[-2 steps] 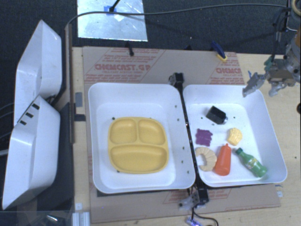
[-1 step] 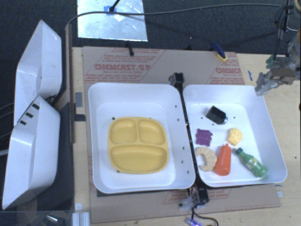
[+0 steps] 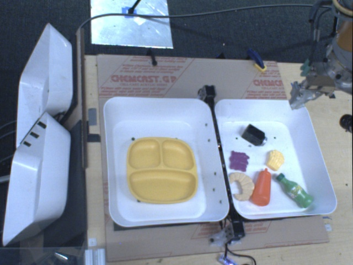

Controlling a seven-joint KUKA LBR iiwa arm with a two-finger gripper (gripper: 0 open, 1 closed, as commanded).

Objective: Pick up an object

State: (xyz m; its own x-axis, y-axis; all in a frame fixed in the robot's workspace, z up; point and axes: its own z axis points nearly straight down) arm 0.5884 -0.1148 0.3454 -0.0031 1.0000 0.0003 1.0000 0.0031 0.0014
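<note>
We look down at a slant on a counter [image 3: 182, 70] carrying two shallow white bins side by side. The left bin [image 3: 118, 203] holds a yellow divided plate [image 3: 162, 169] with three compartments, lying flat near its middle. The right bin [image 3: 320, 164] holds six small things. A black block [image 3: 253, 134] sits toward the far side. A purple toy [image 3: 239, 160] lies nearer us, with a yellow corn piece [image 3: 274, 160] to its right. Along the near side, from left to right, are a tan croissant-shaped piece [image 3: 241, 185], an orange bottle [image 3: 262, 187] just beside it, and a green bottle [image 3: 294, 191] lying on its side.

The end effector [image 3: 302, 95] hangs at the far right corner of the right bin, above the rim, well apart from every object. We cannot tell whether it is parted or closed. Nothing is seen in its grasp.
</note>
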